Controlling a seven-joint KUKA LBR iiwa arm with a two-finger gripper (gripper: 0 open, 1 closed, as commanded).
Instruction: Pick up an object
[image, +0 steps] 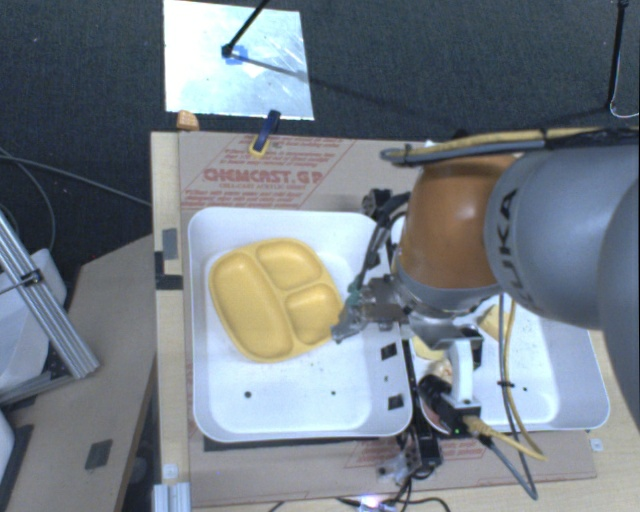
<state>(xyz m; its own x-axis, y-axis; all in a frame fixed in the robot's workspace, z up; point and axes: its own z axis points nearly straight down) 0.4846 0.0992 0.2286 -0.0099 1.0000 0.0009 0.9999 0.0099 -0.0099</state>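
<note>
- The arm (520, 240) reaches in from the right, its orange band (450, 225) above the seam between the 2 bins.
- The gripper (345, 325) hangs below the wrist, over the right side of the left bin (290, 415).
- A yellow divided plate (272, 297) lies in the upper middle of the left bin — 3 compartments, 1 long one on its left and 2 smaller ones on its right.
- The gripper's tip sits right at the plate's right-hand edge, by the lower small compartment; it looks to touch the rim, though contact is hard to confirm from this angle.
- Whether the fingers are spread or closed cannot be told here (the wrist housing and cables crowd the spot), and the plate's rim is not clearly seen between them.
- The plate rests flat on the bin floor.
- The right bin (570, 400) is largely covered by the arm; a pale yellowish item (490, 322) shows beside the wrist, too hidden to name.
- A brown printed board (300, 165) lies under both bins — a blue-and-yellow small object (265, 133) sits at its far edge.
</note>
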